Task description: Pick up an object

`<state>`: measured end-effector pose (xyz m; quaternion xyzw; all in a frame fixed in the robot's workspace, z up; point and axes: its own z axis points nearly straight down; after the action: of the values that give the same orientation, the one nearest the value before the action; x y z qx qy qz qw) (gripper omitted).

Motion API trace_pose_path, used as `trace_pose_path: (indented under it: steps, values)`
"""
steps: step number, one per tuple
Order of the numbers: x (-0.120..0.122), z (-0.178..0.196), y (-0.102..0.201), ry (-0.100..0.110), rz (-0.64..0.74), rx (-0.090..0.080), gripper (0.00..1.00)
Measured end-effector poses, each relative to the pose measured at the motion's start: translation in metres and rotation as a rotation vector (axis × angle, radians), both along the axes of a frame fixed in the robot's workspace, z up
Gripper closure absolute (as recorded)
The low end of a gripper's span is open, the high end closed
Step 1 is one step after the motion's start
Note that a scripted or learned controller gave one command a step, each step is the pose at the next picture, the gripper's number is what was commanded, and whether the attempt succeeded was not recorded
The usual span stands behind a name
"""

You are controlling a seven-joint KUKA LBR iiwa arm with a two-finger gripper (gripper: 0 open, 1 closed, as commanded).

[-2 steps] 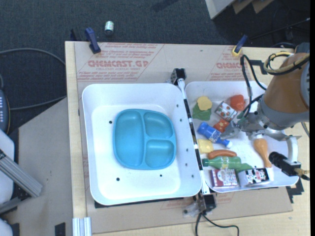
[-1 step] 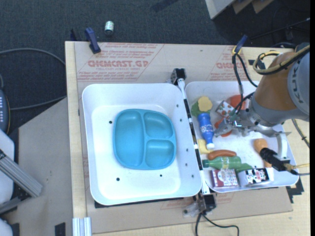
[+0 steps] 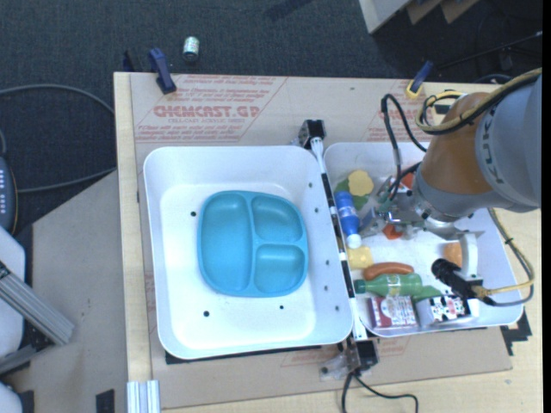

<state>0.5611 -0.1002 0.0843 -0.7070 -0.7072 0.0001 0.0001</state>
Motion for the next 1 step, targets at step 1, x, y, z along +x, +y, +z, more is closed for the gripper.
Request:
trace_pose_path:
  steps: [1]
  values:
    - [0.1032,0.0009,-0.0543,-0.002,0.001,-0.001,0.00]
